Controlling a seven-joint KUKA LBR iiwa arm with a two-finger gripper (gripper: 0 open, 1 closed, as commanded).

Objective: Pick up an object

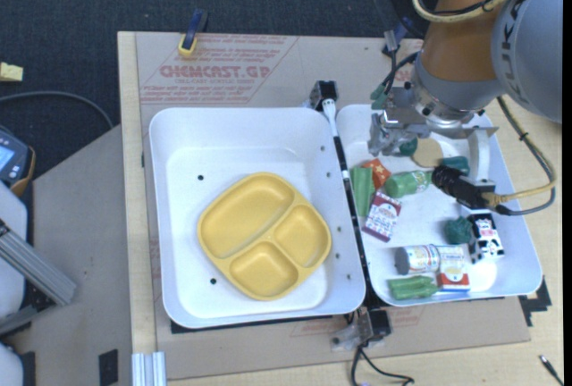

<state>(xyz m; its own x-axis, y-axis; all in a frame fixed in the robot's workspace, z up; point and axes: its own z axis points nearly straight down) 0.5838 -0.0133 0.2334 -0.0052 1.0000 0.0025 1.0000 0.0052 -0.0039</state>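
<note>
Objects for picking: all in the right bin [527,261], right of the yellow plate [264,234]. Starting from the left: left bin [170,152] holding that three-part plate, lying flat. Up and left of the plate, a yellow and blue clamp [190,34] on the edge of the surface [134,107]. Just right of the plate, past the seam between the bins, a long green piece [362,189] with a small red item [375,168] at its top. Next right, a red and white packet [382,219], a green cylinder [407,184], and lower down a white and red bottle [431,259] on its side above another green piece [413,289]. Further right of the plate, a teal item [457,230] and a black and white cow-patterned toy [487,237]. Up and right of the plate, claw [393,139] low over the bin's far end, under the orange band; apart or together, cannot tell, and nothing seen clamped in it.
</note>
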